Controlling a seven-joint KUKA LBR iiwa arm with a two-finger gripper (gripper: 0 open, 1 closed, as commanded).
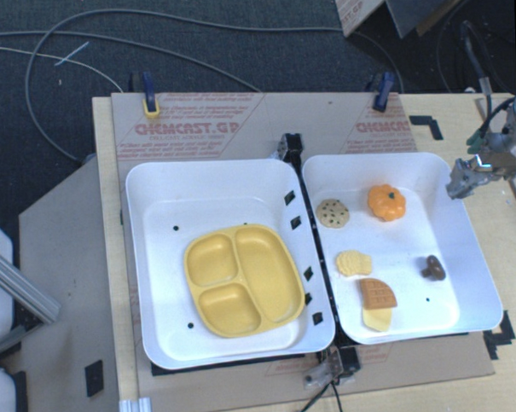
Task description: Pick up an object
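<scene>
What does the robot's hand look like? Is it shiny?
The gripper at the right bin's far corner is small and made of dull grey metal, more matte than shiny. Thin cables loop behind it, with a little green part just above. Its details are too small to make out.

Two shallow white bins sit side by side on a tabletop [72,252]. The left bin [147,206] is mostly taken up by a yellow divided plate [242,279] at its centre, leaving open white floor along the top and left edges. The right bin [465,252] holds five small things spread well apart: a cookie [333,213] and an orange pumpkin [387,202] near the top, a pale cracker [354,263] and a waffle piece [377,303] lower left, a small dark lump [432,269] toward the right. Bare floor lies between them, widest at the lower right. The gripper [466,180] hangs at this bin's upper right rim. A black divider [309,233] with clips separates the bins.
</scene>
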